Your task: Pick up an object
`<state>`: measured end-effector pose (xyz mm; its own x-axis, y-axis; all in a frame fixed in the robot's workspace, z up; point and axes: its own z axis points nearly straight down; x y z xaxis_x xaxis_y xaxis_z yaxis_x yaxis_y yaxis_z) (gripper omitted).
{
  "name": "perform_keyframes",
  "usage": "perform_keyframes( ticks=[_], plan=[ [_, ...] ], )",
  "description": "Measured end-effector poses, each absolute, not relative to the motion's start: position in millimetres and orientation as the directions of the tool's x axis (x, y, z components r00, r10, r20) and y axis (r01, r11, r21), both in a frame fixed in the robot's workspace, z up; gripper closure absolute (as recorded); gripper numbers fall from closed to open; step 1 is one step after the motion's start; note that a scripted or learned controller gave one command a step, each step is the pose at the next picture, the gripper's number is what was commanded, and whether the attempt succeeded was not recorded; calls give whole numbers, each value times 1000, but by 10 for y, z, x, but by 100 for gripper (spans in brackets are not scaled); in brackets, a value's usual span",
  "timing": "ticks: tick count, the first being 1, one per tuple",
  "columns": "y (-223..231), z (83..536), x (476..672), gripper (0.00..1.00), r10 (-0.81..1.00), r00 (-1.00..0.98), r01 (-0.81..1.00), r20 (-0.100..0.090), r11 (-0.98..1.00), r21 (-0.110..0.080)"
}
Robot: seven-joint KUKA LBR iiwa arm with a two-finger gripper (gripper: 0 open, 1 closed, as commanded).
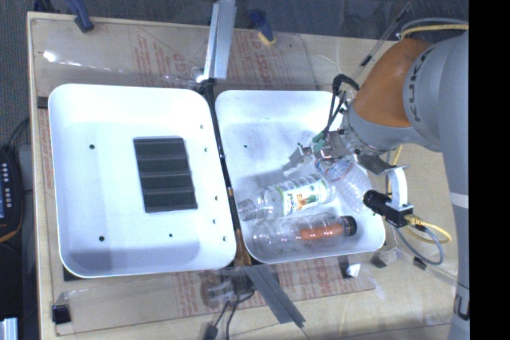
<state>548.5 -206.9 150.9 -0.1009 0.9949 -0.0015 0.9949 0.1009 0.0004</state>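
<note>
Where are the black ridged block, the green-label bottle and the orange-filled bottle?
black ridged block (pixel 165 173): camera view, middle of its ribbed top, left bin.
green-label bottle (pixel 296 197): camera view, on the label, right bin.
orange-filled bottle (pixel 317 232): camera view, on the orange part, right bin's near edge.

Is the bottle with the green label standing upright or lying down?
Lying down: the green-labelled bottle rests on its side in the right bin.

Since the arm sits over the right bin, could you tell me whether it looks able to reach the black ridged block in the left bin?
Probably yes: the black ridged block lies alone and uncovered, with only the low bin walls between it and the end effector.
</note>
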Motion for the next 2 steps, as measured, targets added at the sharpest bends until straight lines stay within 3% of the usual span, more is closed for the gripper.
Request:
perform_keyframes(
  ticks=[1,2],
  plan=[
    [-2088,927,5068,0,979,-203,979,0,203,3],
    [-2083,966,4849,0,934,-356,934,-11,356,18]
  ],
)
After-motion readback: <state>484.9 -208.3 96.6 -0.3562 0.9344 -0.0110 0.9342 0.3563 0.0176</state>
